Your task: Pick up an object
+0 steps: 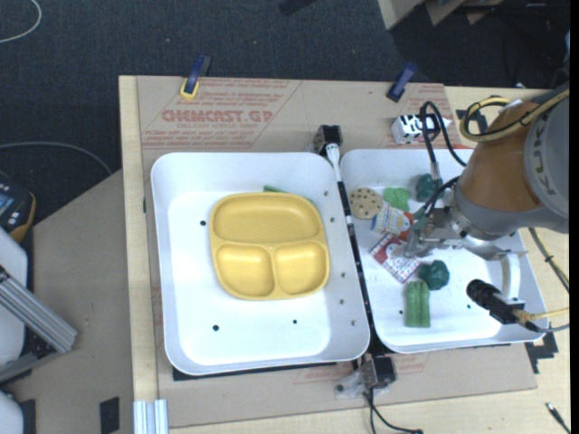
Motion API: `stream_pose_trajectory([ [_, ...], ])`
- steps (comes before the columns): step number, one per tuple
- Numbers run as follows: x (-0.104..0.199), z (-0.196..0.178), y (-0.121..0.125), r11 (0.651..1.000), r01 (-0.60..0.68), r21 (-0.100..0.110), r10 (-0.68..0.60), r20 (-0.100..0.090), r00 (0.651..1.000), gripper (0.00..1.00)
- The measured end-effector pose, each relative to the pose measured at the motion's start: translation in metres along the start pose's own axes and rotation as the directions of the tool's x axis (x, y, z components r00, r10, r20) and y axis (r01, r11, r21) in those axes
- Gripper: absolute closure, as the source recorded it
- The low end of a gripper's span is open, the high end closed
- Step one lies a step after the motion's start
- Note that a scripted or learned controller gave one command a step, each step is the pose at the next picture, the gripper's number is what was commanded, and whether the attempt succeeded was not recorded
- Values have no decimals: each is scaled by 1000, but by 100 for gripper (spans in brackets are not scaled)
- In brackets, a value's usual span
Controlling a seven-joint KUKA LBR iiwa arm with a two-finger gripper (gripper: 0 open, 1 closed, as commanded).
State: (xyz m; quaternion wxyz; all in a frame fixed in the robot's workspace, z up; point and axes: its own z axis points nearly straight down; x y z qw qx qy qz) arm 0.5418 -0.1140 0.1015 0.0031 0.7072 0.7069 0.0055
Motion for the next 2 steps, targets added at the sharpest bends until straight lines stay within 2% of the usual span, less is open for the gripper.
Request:
stream_pose_trajectory([
  [1, -4, -62, 7, 1000, 1, 5, -1, 6, 1000, 100],
  [2, -1, -105, 8, 1000, 2, 6, -2, 5, 1000, 100],
])
